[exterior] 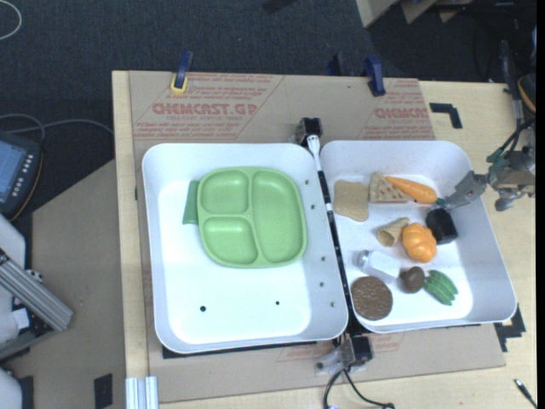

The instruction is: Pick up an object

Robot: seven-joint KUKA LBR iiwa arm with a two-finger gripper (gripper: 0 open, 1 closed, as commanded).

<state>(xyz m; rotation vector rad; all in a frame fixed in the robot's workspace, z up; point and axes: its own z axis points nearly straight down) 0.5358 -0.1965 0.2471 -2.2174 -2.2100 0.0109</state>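
The right bin (485, 254) holds several toy foods. An orange carrot (411, 189) lies at the back beside a cracker (385, 190) and a tan bread slice (350, 200). An orange fruit (419, 242) sits mid-bin by a small cone (392, 230). In front lie a white bottle (376, 263), a brown round patty (372, 297), a brown ball (412, 279) and a green vegetable (441, 286). My gripper (457, 194) reaches in over the bin's right rear, just right of the carrot's tip. A black piece (441, 225) sits right below it.
The left bin (170, 271) holds a green divided plate (252, 216), which lies toward its back. A divider ridge (328, 228) separates the two bins. Arm hardware (515, 177) stands at the right edge over the cardboard-covered bench (255, 100).
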